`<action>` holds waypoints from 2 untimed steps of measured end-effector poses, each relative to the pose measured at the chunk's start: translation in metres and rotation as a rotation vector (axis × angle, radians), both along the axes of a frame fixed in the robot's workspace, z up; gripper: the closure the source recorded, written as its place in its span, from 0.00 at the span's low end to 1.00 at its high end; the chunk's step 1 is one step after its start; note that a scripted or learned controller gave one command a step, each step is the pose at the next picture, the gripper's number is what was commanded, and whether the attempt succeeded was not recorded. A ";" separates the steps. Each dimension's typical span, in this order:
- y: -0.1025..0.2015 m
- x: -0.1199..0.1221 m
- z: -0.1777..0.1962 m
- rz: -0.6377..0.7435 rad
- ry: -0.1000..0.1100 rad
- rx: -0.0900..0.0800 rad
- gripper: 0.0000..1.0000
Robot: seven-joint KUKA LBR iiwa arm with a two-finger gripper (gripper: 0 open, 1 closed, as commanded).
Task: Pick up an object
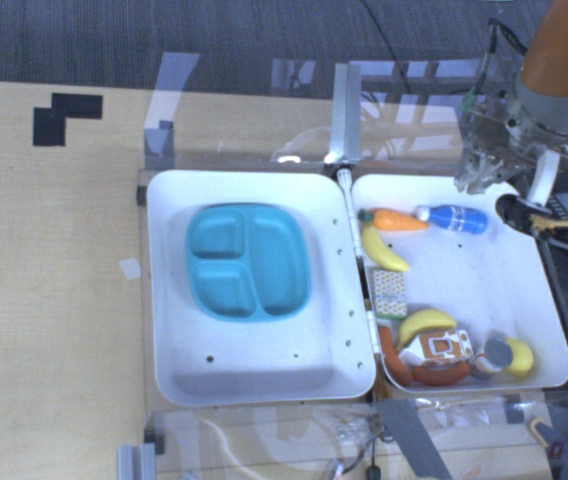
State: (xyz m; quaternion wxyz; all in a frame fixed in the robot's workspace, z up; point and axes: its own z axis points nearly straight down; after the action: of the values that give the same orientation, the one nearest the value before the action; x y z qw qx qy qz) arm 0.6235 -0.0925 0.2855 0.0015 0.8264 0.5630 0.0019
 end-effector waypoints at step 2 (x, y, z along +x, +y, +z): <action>0.062 0.003 -0.020 -0.286 0.002 0.002 1.00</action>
State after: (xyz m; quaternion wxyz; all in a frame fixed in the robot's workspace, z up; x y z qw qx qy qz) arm 0.6265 -0.0306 0.2656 0.0004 0.8983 0.4393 0.0014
